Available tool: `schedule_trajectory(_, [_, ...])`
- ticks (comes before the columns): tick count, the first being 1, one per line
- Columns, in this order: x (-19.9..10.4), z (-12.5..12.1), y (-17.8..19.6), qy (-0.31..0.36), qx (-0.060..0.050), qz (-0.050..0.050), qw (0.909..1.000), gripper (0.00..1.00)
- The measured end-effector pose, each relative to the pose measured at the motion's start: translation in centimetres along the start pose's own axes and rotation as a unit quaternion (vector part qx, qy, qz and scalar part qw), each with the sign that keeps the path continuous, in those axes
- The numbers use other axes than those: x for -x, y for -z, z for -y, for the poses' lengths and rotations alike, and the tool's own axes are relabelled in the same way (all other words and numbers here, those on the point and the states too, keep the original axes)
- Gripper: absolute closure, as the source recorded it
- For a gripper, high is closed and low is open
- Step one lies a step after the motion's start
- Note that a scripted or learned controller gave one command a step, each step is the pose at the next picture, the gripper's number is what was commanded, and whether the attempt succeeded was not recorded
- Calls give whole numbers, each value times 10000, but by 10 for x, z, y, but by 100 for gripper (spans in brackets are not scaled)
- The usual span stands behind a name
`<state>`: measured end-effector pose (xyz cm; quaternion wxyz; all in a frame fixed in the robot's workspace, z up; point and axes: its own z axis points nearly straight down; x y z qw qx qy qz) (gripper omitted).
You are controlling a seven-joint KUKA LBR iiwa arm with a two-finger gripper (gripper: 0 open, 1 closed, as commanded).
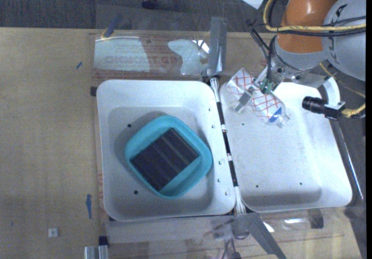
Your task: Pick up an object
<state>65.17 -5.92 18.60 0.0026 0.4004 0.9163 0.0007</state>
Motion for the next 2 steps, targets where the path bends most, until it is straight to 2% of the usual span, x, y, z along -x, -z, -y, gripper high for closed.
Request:
schedule_trajectory(1, [-2, 49, 4, -561, -18, -17, 9984, 100])
schedule_trajectory(2, [-20, -23, -1, -810, -6, -4, 9967, 100])
